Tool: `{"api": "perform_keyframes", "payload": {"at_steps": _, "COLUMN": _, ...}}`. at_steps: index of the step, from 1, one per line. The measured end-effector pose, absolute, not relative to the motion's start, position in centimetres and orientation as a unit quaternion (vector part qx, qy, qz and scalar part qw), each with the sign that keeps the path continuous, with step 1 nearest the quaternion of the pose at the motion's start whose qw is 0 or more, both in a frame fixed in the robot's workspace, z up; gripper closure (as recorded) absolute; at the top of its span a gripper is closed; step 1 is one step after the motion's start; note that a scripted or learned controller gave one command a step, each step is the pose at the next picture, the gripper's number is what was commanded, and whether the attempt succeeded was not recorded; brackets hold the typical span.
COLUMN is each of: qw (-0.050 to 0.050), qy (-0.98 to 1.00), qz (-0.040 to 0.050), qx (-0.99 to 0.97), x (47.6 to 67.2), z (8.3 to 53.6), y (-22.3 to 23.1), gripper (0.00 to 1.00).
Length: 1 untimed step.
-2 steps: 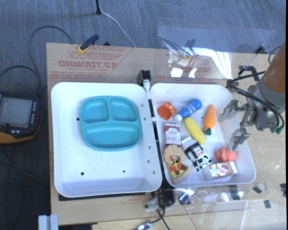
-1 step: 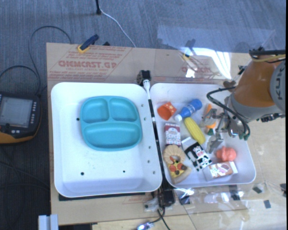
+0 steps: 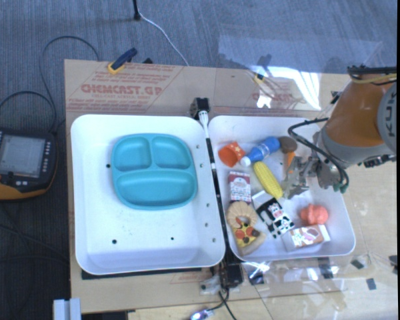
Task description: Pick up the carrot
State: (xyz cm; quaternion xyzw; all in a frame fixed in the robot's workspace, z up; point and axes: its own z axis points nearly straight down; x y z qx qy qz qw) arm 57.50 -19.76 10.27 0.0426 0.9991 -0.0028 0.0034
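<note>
A stubby orange piece (image 3: 231,154), which I take for the carrot, lies at the upper left of the right bin (image 3: 347,242), next to the divider. My gripper (image 3: 296,180) hangs low over the middle of that bin, to the right of the yellow corn cob (image 3: 267,179) and well right of the orange piece. A slim orange-brown item (image 3: 290,153) sits just above the gripper; I cannot tell what it is. Nothing shows in the gripper's hold.
The right bin also holds a blue bottle (image 3: 264,148), a red carton (image 3: 239,185), a pizza slice (image 3: 244,226), a black-and-white toy (image 3: 275,217), a pink lump (image 3: 313,213) and a small box (image 3: 305,237). A blue divided plate (image 3: 153,172) lies in the left bin (image 3: 93,245).
</note>
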Motion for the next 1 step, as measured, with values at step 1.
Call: {"api": "perform_keyframes", "payload": {"at_steps": 1, "qw": 0.006, "qy": 0.998, "qz": 0.0004, "qx": 0.068, "x": 58.59, "z": 21.44, "y": -10.33, "gripper": 1.0}}
